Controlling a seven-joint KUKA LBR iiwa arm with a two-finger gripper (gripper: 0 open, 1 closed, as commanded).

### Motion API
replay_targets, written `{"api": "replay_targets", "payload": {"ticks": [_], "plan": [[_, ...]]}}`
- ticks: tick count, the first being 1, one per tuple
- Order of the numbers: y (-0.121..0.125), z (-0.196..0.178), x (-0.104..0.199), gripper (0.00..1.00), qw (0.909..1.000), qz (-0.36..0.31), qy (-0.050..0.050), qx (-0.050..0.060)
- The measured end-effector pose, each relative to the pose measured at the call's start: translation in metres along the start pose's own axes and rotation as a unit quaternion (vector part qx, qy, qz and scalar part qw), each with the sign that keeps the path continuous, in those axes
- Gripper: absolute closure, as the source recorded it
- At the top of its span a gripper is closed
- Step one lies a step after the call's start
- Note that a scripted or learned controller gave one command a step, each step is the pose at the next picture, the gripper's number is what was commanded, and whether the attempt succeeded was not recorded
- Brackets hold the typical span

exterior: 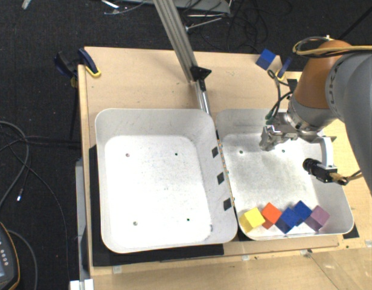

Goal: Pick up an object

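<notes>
The gripper hangs over the far part of the right bin. It looks small and grey from up here, and the big arm with its orange band covers much of it. I cannot tell from this picture how the gripper is set, and I see nothing in it.

The blocks sit well away from the gripper, in a row along the near edge of the same bin. The yellow block is on the left end. Next to it, touching, is the orange block. Then comes the blue block, which looks like it could be two blue pieces pressed close, but that is hard to make out. The purple block is at the right end, by the bin's corner.

A black knob on a white bracket sticks out just beside the gripper, toward the blocks.

The left bin lies well off to the gripper's side. A slanted metal pole runs past the far edge of the bench. Another small blue block sits on the bench beyond the gripper, partly behind cables.
</notes>
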State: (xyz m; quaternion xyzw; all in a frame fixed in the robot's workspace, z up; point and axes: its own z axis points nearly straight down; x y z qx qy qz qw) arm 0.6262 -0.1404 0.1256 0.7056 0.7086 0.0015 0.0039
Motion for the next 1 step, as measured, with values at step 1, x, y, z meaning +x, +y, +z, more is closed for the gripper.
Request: {"api": "replay_targets", "payload": {"ticks": [1], "plan": [[0.0245,-0.1524,0.0328,1.00,1.0000,-0.001,0.001,-0.002]]}}
